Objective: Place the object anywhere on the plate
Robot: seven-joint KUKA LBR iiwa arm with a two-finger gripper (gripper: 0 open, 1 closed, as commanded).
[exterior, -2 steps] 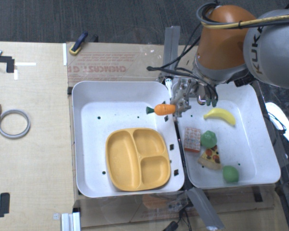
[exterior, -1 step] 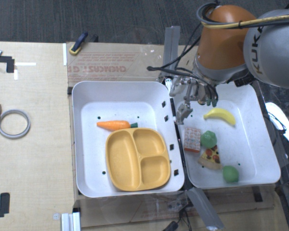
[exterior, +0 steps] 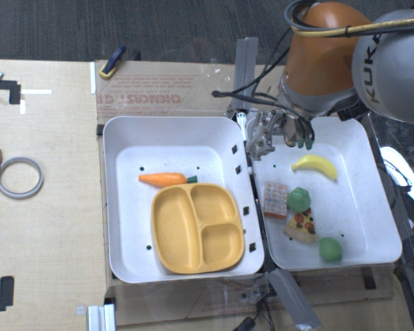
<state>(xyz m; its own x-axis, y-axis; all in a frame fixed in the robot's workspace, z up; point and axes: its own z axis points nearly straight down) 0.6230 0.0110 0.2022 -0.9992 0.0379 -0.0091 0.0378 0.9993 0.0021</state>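
Gripper hovers above the banana; finger state cannot be told. Banana likely light, rigid, smooth: grasp across its middle. Plate lies in the left bin.

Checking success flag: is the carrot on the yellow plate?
No, the carrot lies on the left bin's floor, just beyond the yellow plate.

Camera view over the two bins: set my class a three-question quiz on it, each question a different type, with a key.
1. True or false: the carrot lies on the yellow plate.
2. Which bin holds the banana? A left B right
3. Fill in: the pizza slice lies between the two ____ pieces.

Key: 1 false, it lies beside the plate in the left bin. 2 B, the right bin, under the pincer. 3 green.
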